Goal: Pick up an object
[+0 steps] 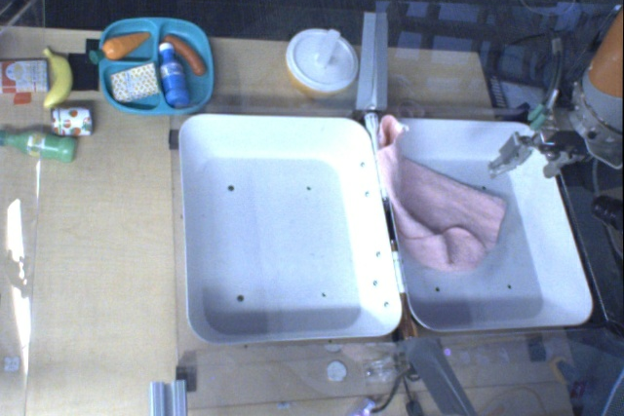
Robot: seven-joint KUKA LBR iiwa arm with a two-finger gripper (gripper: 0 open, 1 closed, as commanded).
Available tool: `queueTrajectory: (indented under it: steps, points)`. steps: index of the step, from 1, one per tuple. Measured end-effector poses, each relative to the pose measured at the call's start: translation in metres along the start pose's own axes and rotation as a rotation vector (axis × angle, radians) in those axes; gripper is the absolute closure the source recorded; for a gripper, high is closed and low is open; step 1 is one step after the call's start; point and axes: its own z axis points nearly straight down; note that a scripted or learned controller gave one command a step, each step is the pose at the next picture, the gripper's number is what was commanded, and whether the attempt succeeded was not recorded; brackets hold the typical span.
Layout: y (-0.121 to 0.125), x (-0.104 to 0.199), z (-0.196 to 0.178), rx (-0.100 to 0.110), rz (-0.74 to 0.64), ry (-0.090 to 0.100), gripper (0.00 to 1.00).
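**Reaching for the pink cloth**

My jaws (526, 154) hang spread and empty over the right bin's (561, 307) far edge. The pink cloth (444, 214) lies bunched against its left wall. I should descend onto its thickest fold, then pinch.

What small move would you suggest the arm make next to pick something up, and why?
Probably shift the gripper toward the camera view's left and lower it over the pink towel. The towel lies bunched in the right bin, draped over its left rim, while the gripper sits near the bin's upper right edge, apart from the cloth.
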Motion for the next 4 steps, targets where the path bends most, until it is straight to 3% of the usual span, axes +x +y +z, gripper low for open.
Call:
queueTrajectory:
  steps: [1, 2, 3, 4]
  points:
    - [0.023, 0.030, 0.107, 0.000, -0.142, 0.001, 0.00]
    - [0.079, 0.049, 0.173, -0.011, -0.233, -0.002, 0.00]
    - [0.105, 0.060, 0.116, -0.005, -0.078, -0.001, 0.00]
    - [0.085, 0.075, 0.061, -0.003, 0.170, 0.000, 0.00]
